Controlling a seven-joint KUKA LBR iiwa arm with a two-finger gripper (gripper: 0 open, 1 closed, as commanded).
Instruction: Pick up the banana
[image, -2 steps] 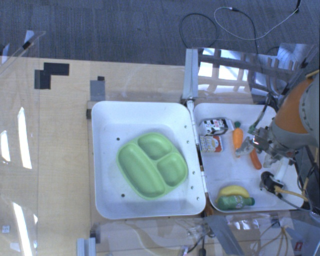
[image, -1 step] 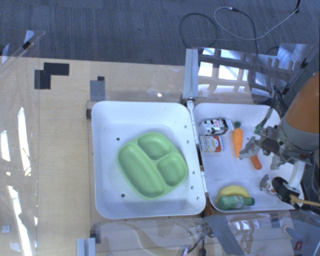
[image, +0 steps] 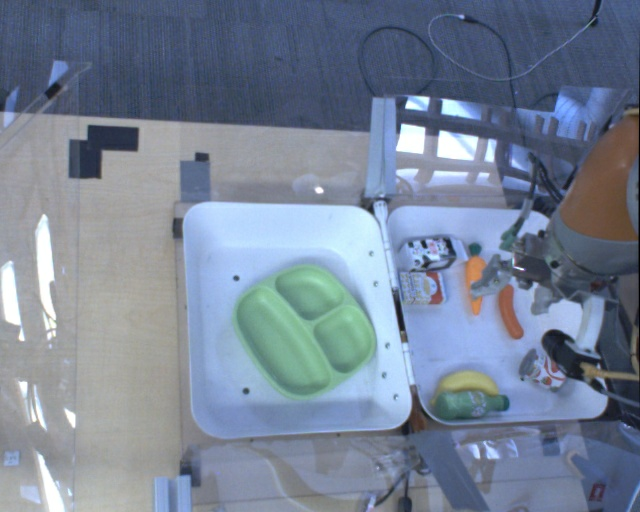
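Observation:
The yellow banana (image: 468, 381) lies near the front edge of the right bin (image: 440, 340), touching a green bottle (image: 471, 404) just in front of it. My gripper (image: 518, 275) hangs over the middle of the right bin, above an orange carrot (image: 475, 275) and a red sausage (image: 511, 314). It is well behind the banana and holds nothing that I can see. The grey arm with its orange band (image: 605, 185) reaches in from the right.
The right bin also holds a black-and-white carton (image: 428, 252), a small red-and-white carton (image: 422, 288) and a patterned cup (image: 543, 371) at the front right. A green divided plate (image: 305, 330) sits in the left bin (image: 215, 300).

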